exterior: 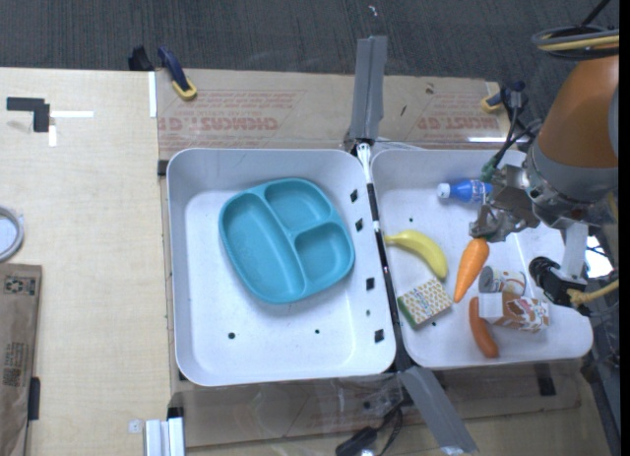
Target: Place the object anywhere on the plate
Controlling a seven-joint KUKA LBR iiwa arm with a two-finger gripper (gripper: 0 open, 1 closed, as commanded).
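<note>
A blue divided plate (285, 239) lies in the left bin (197, 346). In the right bin (423, 173), an orange carrot (469, 269) stands slanted, thick end up. My gripper (492, 222) hangs right at the carrot's upper end; the arm hides how it meets the carrot. A yellow banana (421, 249) lies left of the carrot, well clear of the gripper.
The right bin also holds a small patterned box (424, 301), an orange-red sausage (481, 328), a crumpled white and red pack (519, 310) and a small blue-capped bottle (463, 190). A grey divider bar (368, 99) runs between the bins.
</note>
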